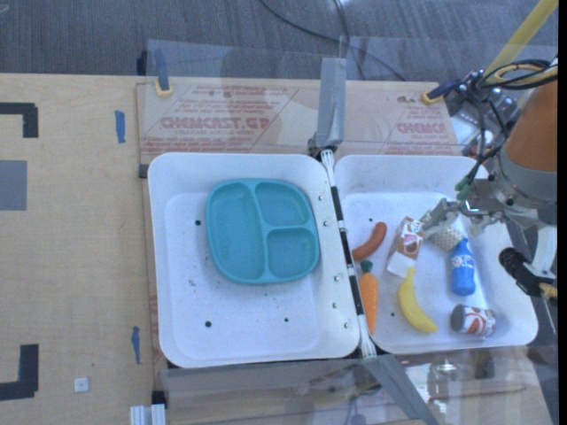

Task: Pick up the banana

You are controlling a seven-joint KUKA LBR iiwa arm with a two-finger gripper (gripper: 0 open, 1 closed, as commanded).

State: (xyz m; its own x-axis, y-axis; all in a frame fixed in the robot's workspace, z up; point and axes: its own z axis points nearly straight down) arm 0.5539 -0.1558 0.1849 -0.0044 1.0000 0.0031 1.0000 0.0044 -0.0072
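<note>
Near the right bin's front, the banana (415,304) lies well short of the gripper (449,212), its state unclear.

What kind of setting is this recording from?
Probably a robotics lab bench: two white bins side by side, toy food such as a banana and carrot, and cables across carpet.
</note>
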